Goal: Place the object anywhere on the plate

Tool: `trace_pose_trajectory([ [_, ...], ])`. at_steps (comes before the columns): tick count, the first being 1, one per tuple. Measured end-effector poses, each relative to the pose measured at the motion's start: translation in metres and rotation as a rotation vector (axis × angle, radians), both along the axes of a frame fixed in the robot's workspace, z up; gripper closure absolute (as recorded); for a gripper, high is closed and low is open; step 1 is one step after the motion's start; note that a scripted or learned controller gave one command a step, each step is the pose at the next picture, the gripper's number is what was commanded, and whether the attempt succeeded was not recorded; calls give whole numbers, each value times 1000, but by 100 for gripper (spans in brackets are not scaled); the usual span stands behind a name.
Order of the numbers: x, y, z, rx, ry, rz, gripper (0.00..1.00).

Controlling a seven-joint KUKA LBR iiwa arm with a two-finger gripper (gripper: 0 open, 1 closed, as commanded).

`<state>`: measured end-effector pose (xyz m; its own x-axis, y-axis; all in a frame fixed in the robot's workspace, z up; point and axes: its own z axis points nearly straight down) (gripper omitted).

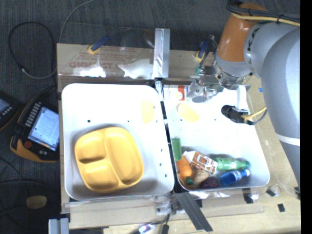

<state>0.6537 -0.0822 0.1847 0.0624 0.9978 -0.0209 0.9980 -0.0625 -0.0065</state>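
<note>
The left bin [109, 94] holds the yellow plate [108, 157], a three-compartment dish lying flat toward the bin's near left, with nothing on it. A clear divider [161, 52] stands at the far end of the seam between the bins. In the right bin [243, 145], a cluster of objects [212, 169] lies packed against the near wall: an orange carrot-like item [184, 169], a snack packet [202, 162], a green bottle [231, 163] and a blue bottle [234, 177], touching one another. The gripper [201, 92] hangs over the far left corner of the right bin, well apart from the cluster; whether it is spread or closed cannot be told, and nothing is seen in it. Judgement: the step in hand is the pick, not yet made. To do it well, the arm should travel to the near wall, choose an item at the cluster's edge with free flanks, descend squarely, then carry it over the seam and release above the plate's middle.
</note>
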Motion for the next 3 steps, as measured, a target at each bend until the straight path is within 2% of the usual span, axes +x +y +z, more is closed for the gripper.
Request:
trace_pose_trajectory([
  [1,-58,85,-2,19,-4,-32,100],
  [2,-85,166,-2,19,-4,-140,100],
  [3,-132,273,-26,17,-4,-278,100],
])
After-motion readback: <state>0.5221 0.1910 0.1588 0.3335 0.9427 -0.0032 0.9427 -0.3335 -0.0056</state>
